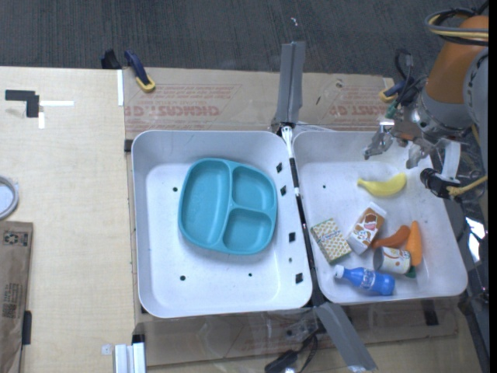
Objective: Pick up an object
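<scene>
Here the hand (396, 148) hangs over the far right corner of the right bin (326, 142), its two fingers spread apart with nothing between them. Just beyond its tips, toward the near side, lies a yellow banana (384, 184), the closest thing it could take and probably the target. Nearer still, the other objects sit bunched together: a small carton (366, 230), a patterned packet (331, 240), an orange carrot (408, 239), a little jar (394, 261) and a blue bottle (365, 280). The left bin (155, 231) carries a teal divided plate (229, 206).

The risks, as I judge them, come from shape and position. The banana is curved and smooth, so fingers closing off its middle could squeeze it sideways and shut on air. It also lies near the bin's right wall, where a descent slightly off line might catch the rim. Should the program aim at the cluster instead, neighbours touching one another could be nudged, or two things caught at once.
</scene>
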`<state>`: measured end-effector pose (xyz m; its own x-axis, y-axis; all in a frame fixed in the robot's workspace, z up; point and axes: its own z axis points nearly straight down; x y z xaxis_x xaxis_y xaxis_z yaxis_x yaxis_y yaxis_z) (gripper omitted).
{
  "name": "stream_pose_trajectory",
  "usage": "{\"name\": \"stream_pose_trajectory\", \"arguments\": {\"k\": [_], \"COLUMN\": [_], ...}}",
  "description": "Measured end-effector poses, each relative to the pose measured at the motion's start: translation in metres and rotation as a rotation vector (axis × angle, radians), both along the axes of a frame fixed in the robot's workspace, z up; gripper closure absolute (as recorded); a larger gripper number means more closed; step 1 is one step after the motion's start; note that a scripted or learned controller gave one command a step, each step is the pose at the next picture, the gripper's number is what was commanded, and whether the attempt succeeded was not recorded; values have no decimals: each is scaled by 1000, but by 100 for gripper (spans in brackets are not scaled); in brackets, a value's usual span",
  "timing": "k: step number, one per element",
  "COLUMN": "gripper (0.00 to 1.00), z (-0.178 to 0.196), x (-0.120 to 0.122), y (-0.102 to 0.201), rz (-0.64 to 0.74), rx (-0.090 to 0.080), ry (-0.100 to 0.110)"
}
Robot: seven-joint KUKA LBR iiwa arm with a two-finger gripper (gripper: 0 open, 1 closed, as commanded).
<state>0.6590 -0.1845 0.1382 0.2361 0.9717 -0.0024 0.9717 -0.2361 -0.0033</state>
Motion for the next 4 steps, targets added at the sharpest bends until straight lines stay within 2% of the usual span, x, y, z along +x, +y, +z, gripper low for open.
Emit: {"name": "stream_pose_trajectory", "arguments": {"k": [1, 2, 3, 4], "gripper": [0, 0, 0, 100], "z": [-35, -34, -46, -40], "x": [-18, -38, -72, -72], "y": [11, 13, 15, 14], "rz": [15, -7, -34, -35], "rx": [-9, -11, 1, 1], "ry": [-26, -30, -6, 0]}}
